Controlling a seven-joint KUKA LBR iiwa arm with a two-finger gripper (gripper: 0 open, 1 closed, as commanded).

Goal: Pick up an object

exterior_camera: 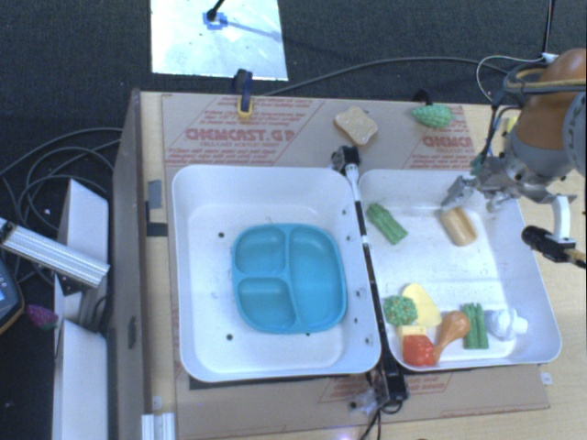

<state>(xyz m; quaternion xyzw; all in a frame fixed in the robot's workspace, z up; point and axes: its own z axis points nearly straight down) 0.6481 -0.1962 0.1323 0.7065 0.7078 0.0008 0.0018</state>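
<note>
Several plastic toy foods (438,324) crowd the right white bin's (537,287) near corner; farther back lies a tan bread-roll toy (459,226), just under the metal two-finger gripper (463,192). Its grasp state is unclear. Approach step; next, descend squarely onto the roll.

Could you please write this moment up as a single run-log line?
arm: over right bin far edge | gripper: just above tan bread roll, nothing seen held | left bin: blue divided plate
</note>
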